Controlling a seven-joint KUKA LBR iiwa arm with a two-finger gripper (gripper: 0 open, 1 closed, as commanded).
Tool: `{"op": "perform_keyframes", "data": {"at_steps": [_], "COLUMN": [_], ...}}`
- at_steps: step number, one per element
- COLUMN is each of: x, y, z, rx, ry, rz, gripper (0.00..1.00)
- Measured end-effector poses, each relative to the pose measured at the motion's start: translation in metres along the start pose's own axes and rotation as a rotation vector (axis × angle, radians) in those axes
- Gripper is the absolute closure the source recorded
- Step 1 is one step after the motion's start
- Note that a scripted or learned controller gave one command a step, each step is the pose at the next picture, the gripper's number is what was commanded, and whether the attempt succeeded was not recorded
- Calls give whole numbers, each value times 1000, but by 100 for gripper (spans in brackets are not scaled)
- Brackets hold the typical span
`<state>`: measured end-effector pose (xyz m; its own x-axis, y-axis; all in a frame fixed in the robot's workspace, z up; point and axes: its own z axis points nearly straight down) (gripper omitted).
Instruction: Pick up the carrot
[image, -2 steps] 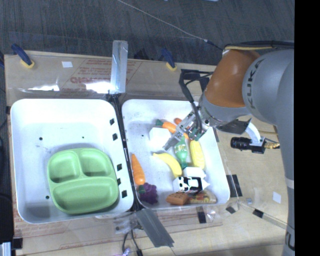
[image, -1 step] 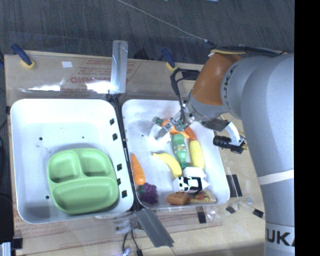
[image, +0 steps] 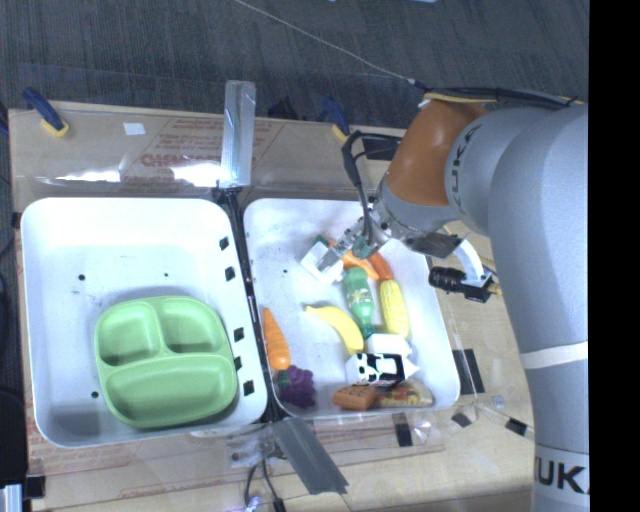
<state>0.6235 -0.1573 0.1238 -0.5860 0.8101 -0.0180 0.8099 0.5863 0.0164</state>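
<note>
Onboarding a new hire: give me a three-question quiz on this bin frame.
1. True or false: the carrot lies in the same bin as the green plate.
2. Which lies right of the green bottle? A) banana B) corn C) grapes
3. Fill in: the gripper hangs above the ____ end of the right bin.

Key: 1 false, it lies along the right bin's left wall. 2 B, the corn. 3 far.

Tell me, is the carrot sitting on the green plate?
No, the carrot lies in the right bin against its left wall, while the green plate sits in the left bin.
</note>
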Motion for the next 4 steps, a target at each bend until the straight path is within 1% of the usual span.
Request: {"op": "perform_keyframes", "data": {"at_steps": [1,2,3,4], "x": [27,41,57,56], "y": [-18,47,-15,72], "z": [-24,-46,-37,-68], "rx": [23,24,27,26], "ry": [16,12,15,9], "rz": [448,852,629,1093], "gripper": [100,100,100,100]}}
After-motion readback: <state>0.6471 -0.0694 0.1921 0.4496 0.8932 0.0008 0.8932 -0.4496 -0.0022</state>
